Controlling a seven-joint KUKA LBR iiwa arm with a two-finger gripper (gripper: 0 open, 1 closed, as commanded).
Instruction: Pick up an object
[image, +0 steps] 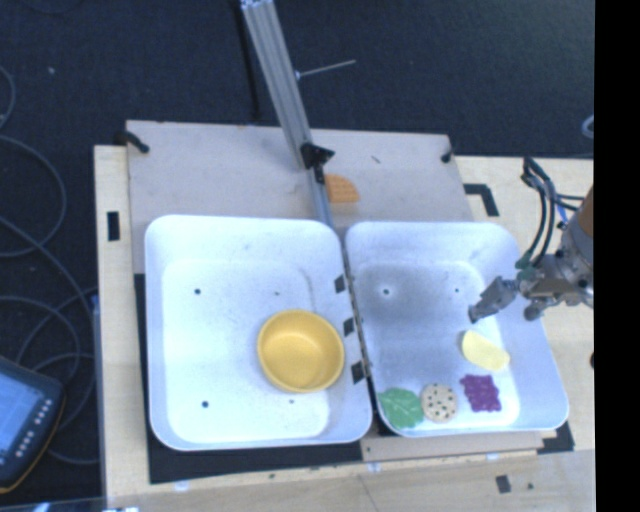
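- The gripper (510, 300) hangs over the right bin (420, 250), near that bin's right wall, with nothing between its fingers; they look spread, one dark finger (490, 300) pointing left and the other (533, 308) toward the wall.
- Nearest candidate is the pale yellow piece (485, 350), lying just below the gripper toward the bin's front edge (my pick for this try).
- Along the front edge sit a green piece (400, 405), a round cookie (438, 401) and a purple cluster (482, 392), close together, so a grasp there risks nudging a neighbour.
- To do it well: centre the fingers over the yellow piece, straddle its narrow side, descend straight until the fingers flank it, then close before lifting.
- The yellow bowl (300, 350) in the left bin (200, 260), toward its front right corner, is wide and probably harder to pinch.
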